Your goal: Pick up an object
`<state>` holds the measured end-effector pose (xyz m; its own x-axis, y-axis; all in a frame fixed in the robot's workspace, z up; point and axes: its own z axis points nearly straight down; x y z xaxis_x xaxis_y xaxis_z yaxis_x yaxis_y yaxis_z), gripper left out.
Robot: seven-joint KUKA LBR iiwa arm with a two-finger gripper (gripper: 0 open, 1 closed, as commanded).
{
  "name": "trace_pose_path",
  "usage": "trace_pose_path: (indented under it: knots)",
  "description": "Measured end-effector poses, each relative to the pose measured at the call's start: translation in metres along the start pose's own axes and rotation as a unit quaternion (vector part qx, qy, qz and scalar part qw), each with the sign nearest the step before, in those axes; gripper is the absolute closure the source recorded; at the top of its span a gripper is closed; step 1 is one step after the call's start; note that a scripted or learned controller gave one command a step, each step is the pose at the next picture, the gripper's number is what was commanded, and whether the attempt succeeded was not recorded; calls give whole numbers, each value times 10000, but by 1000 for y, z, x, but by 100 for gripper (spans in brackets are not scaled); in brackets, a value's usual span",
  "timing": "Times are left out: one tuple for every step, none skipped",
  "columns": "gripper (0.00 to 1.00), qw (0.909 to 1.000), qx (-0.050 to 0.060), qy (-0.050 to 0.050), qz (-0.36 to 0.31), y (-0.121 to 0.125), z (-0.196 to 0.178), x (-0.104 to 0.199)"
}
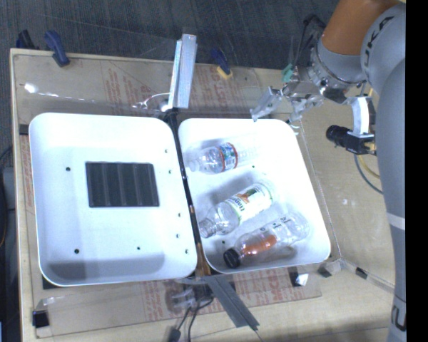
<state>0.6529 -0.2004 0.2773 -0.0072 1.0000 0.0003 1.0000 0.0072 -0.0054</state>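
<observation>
Left bin [50, 191]: held a dark ribbed panel [122, 184]
Clamps [56, 48]: blue, on the bench's [342, 191] far edge
Metal bar [182, 70]: stood upright behind the bins' seam
Floor [128, 6]: dark carpet

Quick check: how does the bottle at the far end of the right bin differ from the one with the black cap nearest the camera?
The far bottle has a red and blue label; the black-capped bottle shows orange-red contents. The far bottle lies apart near the bin's far side; the black-capped one lies along the near wall, close beside the middle bottle. Both are clear plastic, lying down.
</observation>
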Motion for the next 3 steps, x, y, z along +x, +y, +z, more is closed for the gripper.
trace_pose_path:
  knots:
    - [0,9999,-1,0,-127,-14,118,15]
    - [0,9992,-25,0,-391,-4,157,38]
    - [0,9965,-31,-4,-832,-80,185,25]
